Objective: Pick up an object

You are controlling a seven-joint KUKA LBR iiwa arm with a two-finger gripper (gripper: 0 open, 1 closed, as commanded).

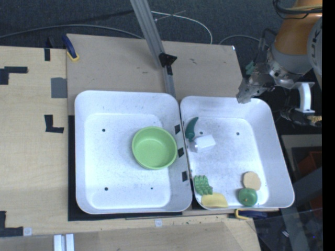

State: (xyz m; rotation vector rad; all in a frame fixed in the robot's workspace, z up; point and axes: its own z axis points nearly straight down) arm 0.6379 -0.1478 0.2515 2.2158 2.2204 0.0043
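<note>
Objects for picking lie mostly in the right bin, while the claw hangs above that bin's far right corner, just over the rim, with nothing seen between its tips; whether it is apart or together I cannot tell. The arm comes in from the right, its orange band above the wrist. Nearest the claw, though well apart from it, a dark green curved piece lies by the bin's left wall, and a small white block sits just beside it. Along the near wall lie a ridged green piece, a yellow piece touching it, a green ball and a tan round piece just beyond the ball. The left bin holds a green bowl, upright, near its right side. Both bins sit side by side on the desk, touching along their inner rims. A grey pole slants down from the top toward the seam between the bins. White cable curls over the dark floor beyond the desk.
</note>
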